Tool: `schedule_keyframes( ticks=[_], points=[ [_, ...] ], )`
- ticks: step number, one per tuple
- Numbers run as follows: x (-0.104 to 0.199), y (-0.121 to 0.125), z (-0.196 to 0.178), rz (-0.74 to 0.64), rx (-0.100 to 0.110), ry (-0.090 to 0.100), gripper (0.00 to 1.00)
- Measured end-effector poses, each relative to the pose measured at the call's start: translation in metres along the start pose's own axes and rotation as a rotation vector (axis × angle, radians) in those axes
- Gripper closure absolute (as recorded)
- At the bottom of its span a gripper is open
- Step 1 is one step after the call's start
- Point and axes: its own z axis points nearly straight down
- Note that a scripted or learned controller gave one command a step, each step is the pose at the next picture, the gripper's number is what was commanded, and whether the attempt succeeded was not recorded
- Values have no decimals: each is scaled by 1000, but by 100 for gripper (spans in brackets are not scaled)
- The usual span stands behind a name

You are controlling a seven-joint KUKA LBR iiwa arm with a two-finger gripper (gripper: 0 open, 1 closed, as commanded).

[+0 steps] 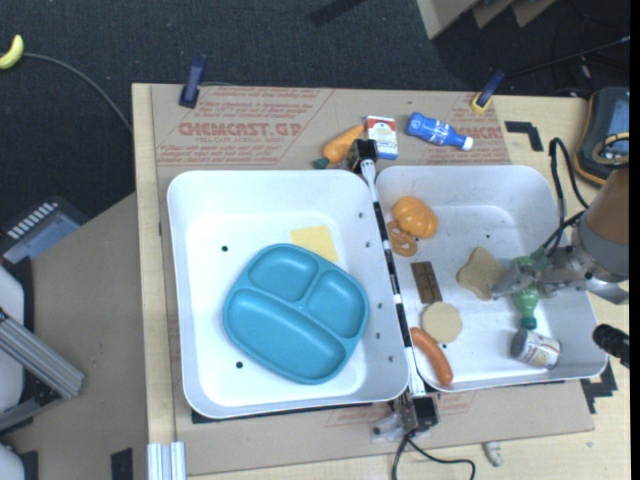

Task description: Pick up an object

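I'm watching the arm reaching into the right bin, its gripper hanging low beside a tan lump. I can't tell how the claw is set. A green bottle is lying just under it, a small can nearer the front. A blue tray is sitting in the left bin.

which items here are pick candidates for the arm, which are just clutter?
Candidates, right bin near the gripper:
tan block
green bottle
small can
round cracker
hot dog
orange toy
brown bar

Lying about:
blue divided plate and yellow slice, left bin
blue bottle, carton, carrot, on the board
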Motion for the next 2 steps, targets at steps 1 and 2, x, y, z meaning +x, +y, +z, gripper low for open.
schedule_keyframes(
  ticks=[1, 2],
  points=[
    [-2, 0, -9, 2, -1, -4, 100],
    [108, 16, 11, 1, 1, -2, 100]
  ],
)
